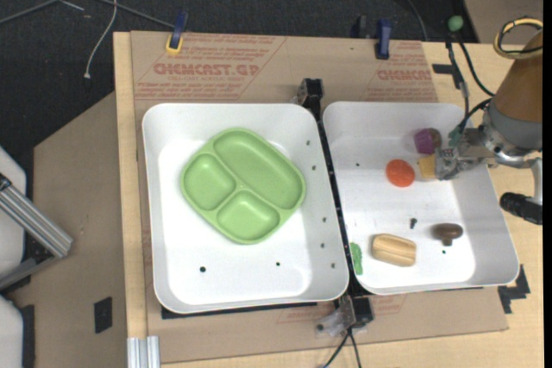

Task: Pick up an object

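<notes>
Two white bins (164, 211), one green tray (243, 185), perhaps five toys, tool (442, 165) state unclear

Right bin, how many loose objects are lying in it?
4, maybe more hidden under the gripper: a purple piece at the far side by the gripper, an orange-red ball mid-bin, a tan bread-like block near the front, a small brown item to its right.

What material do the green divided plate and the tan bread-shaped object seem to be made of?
The green divided plate looks like moulded plastic with a smooth, slightly matte finish: even colour and soft rounded compartment ridges. The tan bread-shaped object is probably plastic or painted wood, likely a toy; it shows darker brown stripes and a dull surface, but the view is too coarse to decide.
</notes>
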Robot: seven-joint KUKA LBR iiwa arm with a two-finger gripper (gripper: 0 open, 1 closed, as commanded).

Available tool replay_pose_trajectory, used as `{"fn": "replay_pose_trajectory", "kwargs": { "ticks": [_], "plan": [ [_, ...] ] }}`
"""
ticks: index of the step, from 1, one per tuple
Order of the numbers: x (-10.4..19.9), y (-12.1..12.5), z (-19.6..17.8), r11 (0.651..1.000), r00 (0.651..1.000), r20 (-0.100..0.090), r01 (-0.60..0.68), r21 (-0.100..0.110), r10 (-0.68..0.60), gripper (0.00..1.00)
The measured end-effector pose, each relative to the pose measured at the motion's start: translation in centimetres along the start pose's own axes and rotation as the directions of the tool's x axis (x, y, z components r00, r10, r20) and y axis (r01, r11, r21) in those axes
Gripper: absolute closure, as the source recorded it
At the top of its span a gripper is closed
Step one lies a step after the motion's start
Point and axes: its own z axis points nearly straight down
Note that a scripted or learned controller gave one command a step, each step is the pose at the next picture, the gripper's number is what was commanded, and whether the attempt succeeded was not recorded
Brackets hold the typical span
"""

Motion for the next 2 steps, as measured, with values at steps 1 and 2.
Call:
{"fn": "replay_pose_trajectory", "kwargs": {
  "ticks": [1,2],
  "plan": [
    [0.0,0.1,-1.4,1.000,1.000,0.001,0.000,-0.005,0.000,1.00],
    [0.4,1.0,-6.2,1.000,1.000,0.003,0.000,-0.007,0.000,1.00]
  ]
}}
